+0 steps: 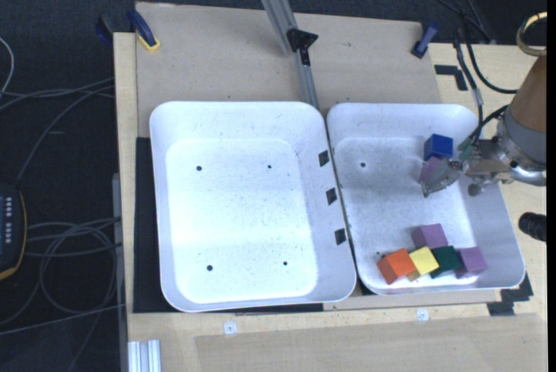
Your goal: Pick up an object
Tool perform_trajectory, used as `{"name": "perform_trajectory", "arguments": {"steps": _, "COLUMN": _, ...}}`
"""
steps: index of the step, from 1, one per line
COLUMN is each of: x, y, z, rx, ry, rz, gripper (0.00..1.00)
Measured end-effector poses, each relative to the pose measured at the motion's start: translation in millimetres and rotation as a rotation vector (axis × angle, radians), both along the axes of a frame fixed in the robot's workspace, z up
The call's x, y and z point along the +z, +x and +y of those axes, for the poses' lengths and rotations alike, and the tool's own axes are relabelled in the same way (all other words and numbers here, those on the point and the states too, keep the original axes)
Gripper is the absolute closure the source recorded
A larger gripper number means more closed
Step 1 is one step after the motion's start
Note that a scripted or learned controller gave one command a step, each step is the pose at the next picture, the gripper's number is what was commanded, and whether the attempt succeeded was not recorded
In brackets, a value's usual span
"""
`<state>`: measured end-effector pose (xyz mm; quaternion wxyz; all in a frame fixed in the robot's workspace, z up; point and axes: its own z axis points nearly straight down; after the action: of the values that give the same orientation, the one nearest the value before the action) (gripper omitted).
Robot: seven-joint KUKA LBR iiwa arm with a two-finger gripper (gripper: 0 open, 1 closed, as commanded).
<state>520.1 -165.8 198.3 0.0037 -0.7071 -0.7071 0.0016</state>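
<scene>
- Reached in from the right over the right bin (365,188), with the gripper (458,169) low above the bin's far right part.
- Could not tell whether the grip was released or clenched; too small and blurred at the tip to judge.
- Lay just left of the gripper: a mauve block (432,176), touching or nearly touching the tip. Could not tell whether held or merely beside it.
- Sat just behind the mauve block: a blue block (440,144), close enough to crowd any approach from the far side.
- Grouped along the near wall of the same bin, well apart from the gripper: an orange block (398,265), a yellow block (423,260), a green block (446,259) and two purple blocks (429,235) (472,259), packed edge to edge.
- Stood alongside to the left: the left bin (165,127).
- Judged the mauve block the likeliest target, being nearest the tip.
- Judged it light, stiff and not fragile, with smooth flat faces that could slip if pinched off-centre or on a corner.
- Best taken across two opposite flat sides, squarely at mid-height, on the pair of faces turned away from the blue block.
- Judged the near cluster harder: too tightly packed for a clean hold on any single piece.
</scene>
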Motion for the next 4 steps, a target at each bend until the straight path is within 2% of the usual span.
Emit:
{"name": "perform_trajectory", "arguments": {"steps": 2, "x": -99, "y": -3, "z": -6, "rx": 0.000, "ry": 0.000, "rz": -0.001, "gripper": 0.00}}
{"name": "perform_trajectory", "arguments": {"steps": 3, "x": -84, "y": 0, "z": -6, "rx": 0.001, "ry": -0.002, "rz": -0.010, "gripper": 1.00}}
{"name": "perform_trajectory", "arguments": {"steps": 4, "x": -40, "y": 4, "z": -11, "rx": 0.001, "ry": -0.005, "rz": -0.014, "gripper": 1.00}}
